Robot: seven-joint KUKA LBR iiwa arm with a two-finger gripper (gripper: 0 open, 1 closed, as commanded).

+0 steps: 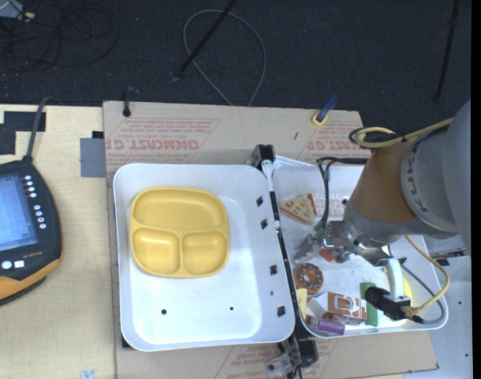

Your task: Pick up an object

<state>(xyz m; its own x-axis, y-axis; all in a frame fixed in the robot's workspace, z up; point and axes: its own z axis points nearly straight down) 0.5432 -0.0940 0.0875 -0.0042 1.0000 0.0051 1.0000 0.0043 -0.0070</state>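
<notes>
Several toys [335, 302] lie just below the gripper [323, 239].

We see our arm [430, 184] as a thick rounded body, pale grey on its large outer segment, with a broad orange-brown band [381, 186] just above the wrist. Below the band the wrist turns grey again and narrows toward our hand [325, 245], a cluster of dull metal parts. A yellow cable [382, 136] loops beside the band, and thin black cables [325, 181] run alongside.
</notes>
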